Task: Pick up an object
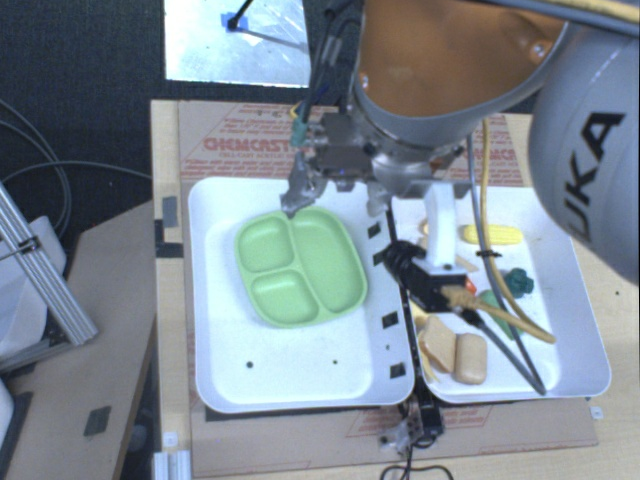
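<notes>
1. The gripper (336, 194) hangs over the far rim of the left bin (222, 373), low above the far edge of a green divided plate (300, 266).
2. I cannot tell whether the gripper is released or clenched: the wrist and its fittings hide too much of it, and nothing can be seen grasped in it.
3. The green divided plate lies flat in the left bin, in the middle towards the far side. It has one long compartment on the side nearer the right bin and two smaller ones on the other side.
4. The right bin (585, 363) touches the left bin along one side and holds several small things.
5. A yellow corn cob (492, 234) lies near its far side, and a dark green toy (517, 282) sits nearer, towards its outer wall.
6. Two tan bread-like pieces (455, 350) lie close together near its front corner, just beside the wall shared with the left bin.
7. Both bins rest on a printed cardboard sheet (240, 140) on the counter (115, 278).
</notes>
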